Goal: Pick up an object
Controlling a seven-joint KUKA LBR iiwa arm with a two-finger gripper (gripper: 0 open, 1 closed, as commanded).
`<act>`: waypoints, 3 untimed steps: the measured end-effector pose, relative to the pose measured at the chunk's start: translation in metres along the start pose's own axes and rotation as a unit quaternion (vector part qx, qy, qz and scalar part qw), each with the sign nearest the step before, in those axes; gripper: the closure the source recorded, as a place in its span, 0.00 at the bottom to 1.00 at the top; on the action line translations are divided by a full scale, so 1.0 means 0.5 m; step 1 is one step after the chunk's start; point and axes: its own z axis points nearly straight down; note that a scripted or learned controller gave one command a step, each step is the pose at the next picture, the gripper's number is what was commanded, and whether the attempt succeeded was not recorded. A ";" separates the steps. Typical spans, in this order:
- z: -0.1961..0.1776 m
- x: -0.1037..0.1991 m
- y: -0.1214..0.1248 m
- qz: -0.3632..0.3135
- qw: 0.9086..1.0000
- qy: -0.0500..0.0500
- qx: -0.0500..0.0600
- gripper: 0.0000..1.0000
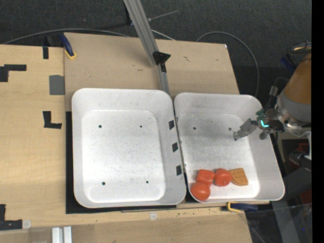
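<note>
Two bins are sitting side by side on a counter [126, 59], their inner edges touching. The left bin [81, 135] is lying toward the middle of the view; the right bin [212, 110] is lying beside it, nearer the arm. In the right bin's near corner area, four small things are clustering along the front wall: three round pieces [205, 176] [222, 177] [200, 190] touching one another, and a flat piece [239, 176] just to their right. The gripper [244, 129] is reaching in from the right, hanging over the right bin's right side, behind the cluster and well apart from it. A slanted pole [144, 27] is rising behind the bins, above their shared edge.
</note>
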 end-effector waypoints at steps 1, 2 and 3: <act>-0.004 0.000 0.002 -0.001 1.000 -0.001 -0.002 0.00; 0.125 -0.002 0.000 0.000 1.000 0.000 0.001 0.00; 0.218 -0.001 0.000 0.000 1.000 -0.002 -0.002 0.00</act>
